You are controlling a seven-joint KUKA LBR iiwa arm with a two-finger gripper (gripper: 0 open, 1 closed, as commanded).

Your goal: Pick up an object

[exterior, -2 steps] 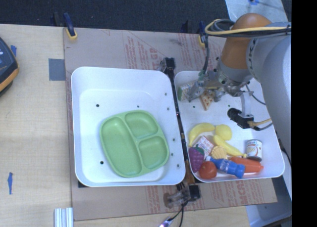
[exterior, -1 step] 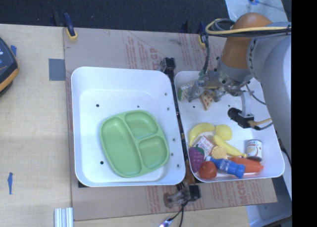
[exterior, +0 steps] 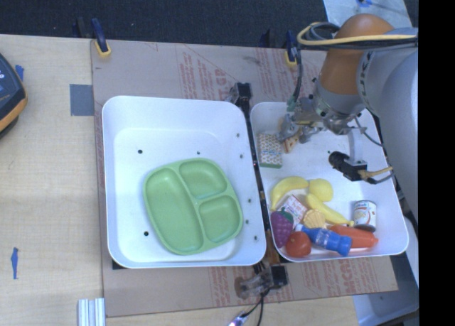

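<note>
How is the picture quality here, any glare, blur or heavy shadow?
Camera view: even, soft lighting, with the left white bin bright yet its rim readable; a faint shadow lies under the green tray. The hand looks slightly soft, and the toys in the right bin are small and a little fuzzy.

Left white bin holds one green divided plate, lying flat at centre, three compartments, tilted slightly. Brown cardboard sheet lies under both bins on the table. Blue clamp grips the sheet at 11 o'clock of the left bin. Grey tape patch sits at 9 o'clock, beyond the sheet's edge. Black and orange device rests at far 9 o'clock, partly cut off.
</note>
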